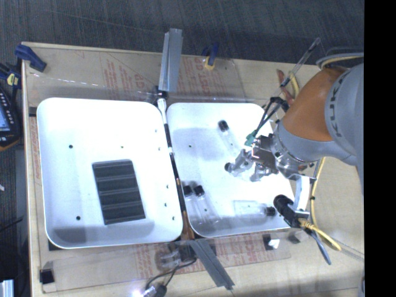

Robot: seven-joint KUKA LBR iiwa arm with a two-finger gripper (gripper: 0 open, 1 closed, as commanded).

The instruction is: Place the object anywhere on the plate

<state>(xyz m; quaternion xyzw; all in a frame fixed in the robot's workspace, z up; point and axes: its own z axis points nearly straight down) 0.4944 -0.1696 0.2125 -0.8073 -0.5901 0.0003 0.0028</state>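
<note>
Over the right bin [213, 113], the gripper [245, 166] hangs, jaw state unclear; no writing is legible on the vials.

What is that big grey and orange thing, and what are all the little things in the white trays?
The grey and orange thing is a robot arm. It reaches in from the right side of the picture. At its end is a gripper, a small metal hand with two fingers for picking things up. The photo is too blurry there to tell whether it holds anything.

The picture comes from one camera fixed above the bench, looking down at a slant.

On the bench sit two shallow white bins side by side. The left bin holds a dark ridged plate. The right bin, under the gripper, holds several small clear bottles with black caps: one near the top, two side by side near the left wall, and one lying along the bottom edge.

The robot's job is to put an object on that plate.
</note>
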